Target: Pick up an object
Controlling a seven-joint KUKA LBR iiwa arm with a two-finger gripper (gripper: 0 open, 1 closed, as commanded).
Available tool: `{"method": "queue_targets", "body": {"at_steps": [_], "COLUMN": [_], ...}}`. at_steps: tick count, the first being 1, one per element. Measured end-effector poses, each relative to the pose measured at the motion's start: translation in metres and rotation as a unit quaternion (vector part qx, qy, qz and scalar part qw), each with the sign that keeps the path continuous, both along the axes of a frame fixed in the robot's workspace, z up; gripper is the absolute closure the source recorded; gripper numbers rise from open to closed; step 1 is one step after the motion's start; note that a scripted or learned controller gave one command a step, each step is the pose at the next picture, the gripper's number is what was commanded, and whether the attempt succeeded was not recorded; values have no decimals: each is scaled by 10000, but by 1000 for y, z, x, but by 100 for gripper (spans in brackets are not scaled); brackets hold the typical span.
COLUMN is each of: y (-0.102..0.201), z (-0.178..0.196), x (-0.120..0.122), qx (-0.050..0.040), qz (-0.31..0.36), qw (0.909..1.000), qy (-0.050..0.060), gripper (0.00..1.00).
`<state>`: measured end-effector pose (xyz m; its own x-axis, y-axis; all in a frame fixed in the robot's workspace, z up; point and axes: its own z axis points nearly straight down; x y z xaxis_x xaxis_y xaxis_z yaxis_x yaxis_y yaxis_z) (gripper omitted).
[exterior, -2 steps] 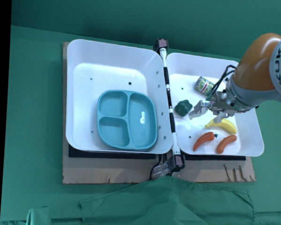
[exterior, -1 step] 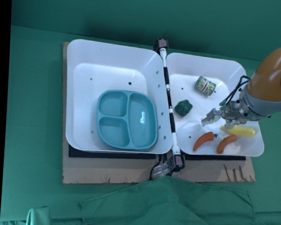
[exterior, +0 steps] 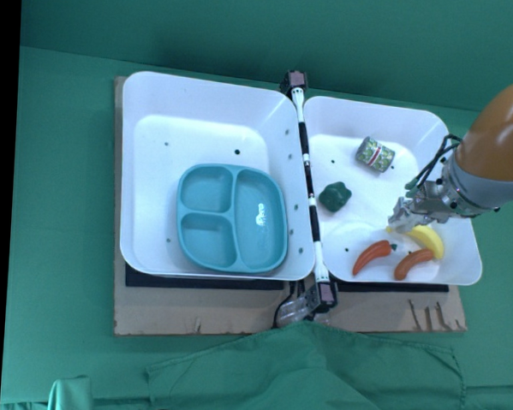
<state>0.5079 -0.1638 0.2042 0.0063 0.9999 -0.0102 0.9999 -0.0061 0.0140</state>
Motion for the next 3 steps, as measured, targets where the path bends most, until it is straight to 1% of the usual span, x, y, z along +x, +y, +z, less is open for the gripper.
{"method": "queue_targets", "body": {"at_steps": [1, 2, 3], "y": [-3, 63, 29], "z": [112, 136, 151], "x": [20, 19, 102], "qx": [38, 40, 32], "qz": [16, 18, 14], "qw": [10000, 10000, 10000], "qy": [72, 63, 65], "gripper": [100, 100, 100]}}
